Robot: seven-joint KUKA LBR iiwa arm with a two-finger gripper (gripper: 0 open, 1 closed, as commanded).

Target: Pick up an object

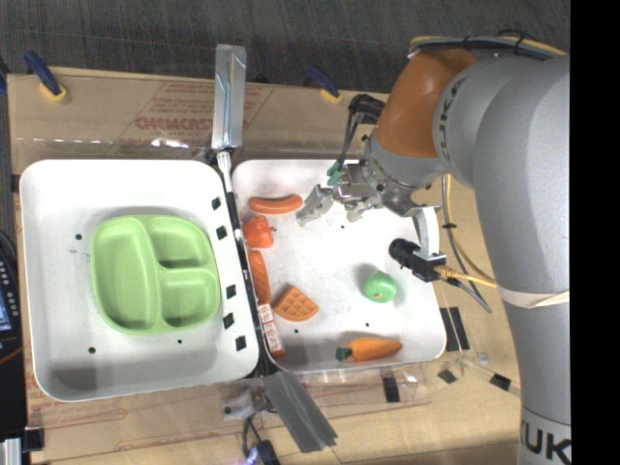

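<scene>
Hovering over the upper part of the right bin [426,329], the end effector [315,206] points left, its metal tip just right of the hot dog [276,203] and not touching it; whether its 2 fingers are spread or closed cannot be told from this angle, and nothing shows between them. Behind it the grey arm [504,163] with its orange band [417,105] comes in from the right, with cables running down past a black fitting [415,258]. Several toy foods lie in the right bin: the hot dog near the top left, an orange piece [257,232] just below it against the left wall, a long orange piece [260,277] lower along the same wall, a waffle [295,304] beside that, a green apple [379,286] toward the right and well apart from the waffle, and a carrot [371,349] near the bottom edge. In the left bin [48,260] sits a green tray [155,272] with 3 compartments, lying flat near the middle. Both bins rest side by side on a brown surface [97,114], with blue clamps [45,74] at its far edge.
</scene>
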